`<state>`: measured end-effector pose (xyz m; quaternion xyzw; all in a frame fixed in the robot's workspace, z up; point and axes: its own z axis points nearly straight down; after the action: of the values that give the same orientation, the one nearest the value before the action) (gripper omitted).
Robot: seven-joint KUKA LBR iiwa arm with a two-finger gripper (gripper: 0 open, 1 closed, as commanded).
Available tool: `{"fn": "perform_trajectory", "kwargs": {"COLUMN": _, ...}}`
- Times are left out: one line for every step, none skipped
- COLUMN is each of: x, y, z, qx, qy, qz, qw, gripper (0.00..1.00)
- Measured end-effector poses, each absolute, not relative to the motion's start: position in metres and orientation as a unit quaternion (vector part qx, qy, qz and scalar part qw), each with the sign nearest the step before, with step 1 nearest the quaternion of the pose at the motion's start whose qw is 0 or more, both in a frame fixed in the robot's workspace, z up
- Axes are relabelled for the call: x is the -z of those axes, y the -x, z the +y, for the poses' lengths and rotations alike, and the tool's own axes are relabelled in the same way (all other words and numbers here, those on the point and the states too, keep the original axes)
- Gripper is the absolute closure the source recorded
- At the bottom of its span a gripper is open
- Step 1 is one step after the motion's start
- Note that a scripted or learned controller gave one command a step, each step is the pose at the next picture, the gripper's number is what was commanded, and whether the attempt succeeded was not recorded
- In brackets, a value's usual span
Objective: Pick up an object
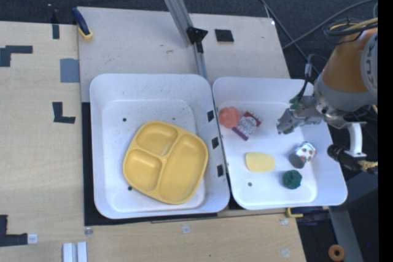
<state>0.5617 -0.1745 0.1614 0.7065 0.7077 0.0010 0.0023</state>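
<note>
From my seat the arm (353, 70) runs off the right edge, so I see just its orange band and wrist, and the gripper (288, 123) is too small and blurred for me to make out. The small silver object (302, 154) with red marks is too blurred to name, and the crumpled red-and-white packet (247, 125) has print I cannot read. The right bin (325, 193) hides its far right rim under the wrist hardware.
</note>
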Motion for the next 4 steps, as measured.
{"fn": "perform_trajectory", "kwargs": {"x": -0.205, "y": -0.560, "z": -0.171, "qx": -0.0009, "qy": -0.706, "qz": 0.708, "qw": 0.001, "gripper": 1.00}}
{"fn": "perform_trajectory", "kwargs": {"x": -0.258, "y": -0.561, "z": -0.171, "qx": -0.0012, "qy": -0.706, "qz": 0.708, "qw": 0.002, "gripper": 1.00}}
{"fn": "perform_trajectory", "kwargs": {"x": -0.260, "y": -0.543, "z": -0.116, "qx": -0.0002, "qy": -0.705, "qz": 0.709, "qw": -0.001, "gripper": 1.00}}
{"fn": "perform_trajectory", "kwargs": {"x": -0.249, "y": -0.523, "z": -0.058, "qx": 0.0005, "qy": -0.705, "qz": 0.709, "qw": -0.002, "gripper": 1.00}}
